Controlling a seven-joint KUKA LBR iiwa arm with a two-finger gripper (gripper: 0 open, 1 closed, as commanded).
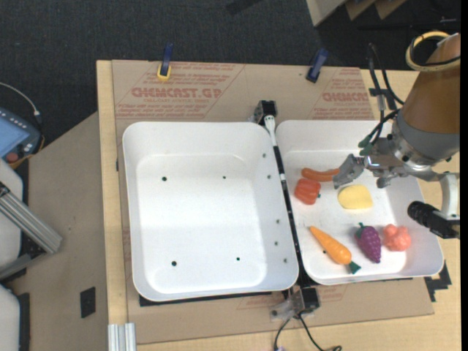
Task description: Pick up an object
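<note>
The arm [431, 101] reaches in over the right bin [417, 269], while the left bin [146, 196] alongside it carries nothing to aim for. The pincer [363, 171] hangs low above the yellow piece [355, 197], its jaws spread and gripping nothing. Trouble looks likely from crowding: the red pepper [307, 190] and orange sausage [319, 173] sit just beside, so a descent slightly off could nudge them or pinch two. Further off, carrot [330, 246], grapes [369, 242] and pink fruit [397, 238] cluster too.

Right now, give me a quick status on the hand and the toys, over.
Hand low over right bin, above the lemon. Nothing seen held. Pepper, carrot, grapes close by.
</note>
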